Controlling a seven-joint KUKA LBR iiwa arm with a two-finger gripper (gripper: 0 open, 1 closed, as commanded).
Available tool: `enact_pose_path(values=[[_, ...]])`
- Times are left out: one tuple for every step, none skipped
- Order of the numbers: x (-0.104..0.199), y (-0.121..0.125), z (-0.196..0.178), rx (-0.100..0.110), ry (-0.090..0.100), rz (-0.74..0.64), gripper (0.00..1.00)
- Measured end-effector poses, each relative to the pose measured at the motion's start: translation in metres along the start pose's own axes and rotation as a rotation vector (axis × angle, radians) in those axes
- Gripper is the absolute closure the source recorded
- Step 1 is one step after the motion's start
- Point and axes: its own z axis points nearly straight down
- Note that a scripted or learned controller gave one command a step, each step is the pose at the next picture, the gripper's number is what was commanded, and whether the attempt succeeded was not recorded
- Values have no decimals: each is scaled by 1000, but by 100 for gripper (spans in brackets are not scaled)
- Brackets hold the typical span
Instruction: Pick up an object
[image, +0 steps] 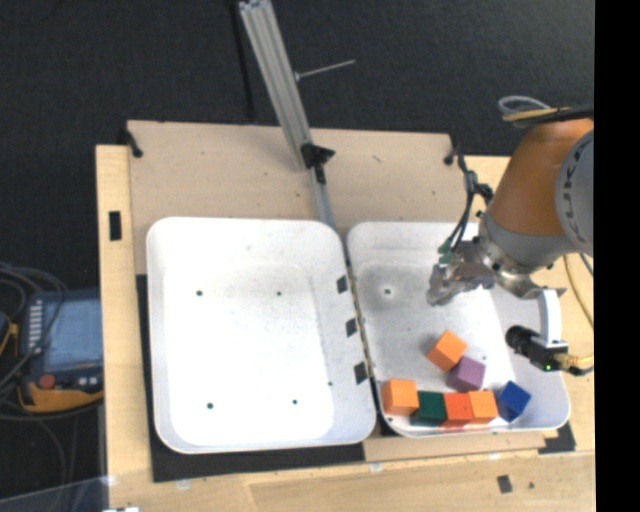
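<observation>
Seven blocks crowd the right bin's (400, 250) near edge; the jaws (443, 285) hang above the orange block (447, 350), nothing visibly held, their opening impossible to tell. Risk: blocks packed this tight could make a grab slip.

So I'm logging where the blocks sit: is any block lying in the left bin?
No: every block, including the purple block and blue block, lies in the right bin, clustered near its front edge.
</observation>
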Motion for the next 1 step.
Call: enact_pose_path(values=[[7, 7, -49, -1, 0, -1, 100]])
